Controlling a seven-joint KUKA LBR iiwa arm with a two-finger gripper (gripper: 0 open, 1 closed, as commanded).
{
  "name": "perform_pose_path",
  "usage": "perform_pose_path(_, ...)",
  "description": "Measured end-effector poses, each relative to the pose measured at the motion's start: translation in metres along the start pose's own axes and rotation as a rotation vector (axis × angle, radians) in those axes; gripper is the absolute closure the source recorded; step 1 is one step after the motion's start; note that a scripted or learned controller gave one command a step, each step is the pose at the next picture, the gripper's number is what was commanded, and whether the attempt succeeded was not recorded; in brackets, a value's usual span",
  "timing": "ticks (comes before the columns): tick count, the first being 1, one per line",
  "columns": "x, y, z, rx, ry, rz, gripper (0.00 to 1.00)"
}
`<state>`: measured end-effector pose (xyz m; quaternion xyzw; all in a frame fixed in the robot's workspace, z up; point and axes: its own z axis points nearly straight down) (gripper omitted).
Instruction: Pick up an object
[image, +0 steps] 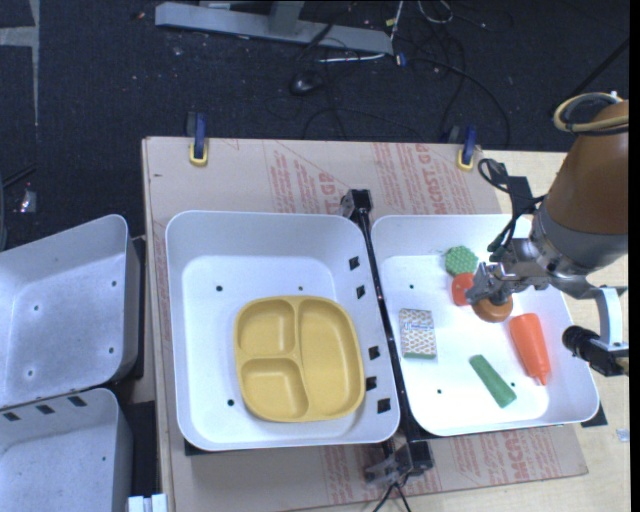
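Two shallow white bins sit side by side on my bench. From the right, the arm (590, 200) reaches over the right bin (560, 405), and its gripper (490, 285) hangs low above that bin's upper middle. I cannot tell whether anything sits between its tips, so I will not call it a grasp.

Directly under the gripper I see a small brown round object (490, 308), with a red piece (460, 289) touching its left side and a green knobbly ball (460, 260) just above that. An orange carrot (531, 345) lies just beside the brown object, pointing down the bin. A green stick (493, 381) lies tilted near the bin's lower edge, and a patterned grey block (417, 333) rests toward the left wall.

A yellow divided plate (298, 357) lies flat in the left bin (200, 250).
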<state>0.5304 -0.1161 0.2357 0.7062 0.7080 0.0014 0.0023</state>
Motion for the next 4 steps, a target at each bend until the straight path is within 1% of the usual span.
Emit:
perform_pose_path(1, 0.0, 0.001, -0.019, 0.002, 0.0, 0.0, 1.0)
perform_pose_path(3, 0.117, -0.001, -0.026, 0.005, 0.003, -0.006, 1.0)
perform_pose_path(4, 0.172, -0.002, -0.011, 0.008, 0.003, -0.006, 1.0)
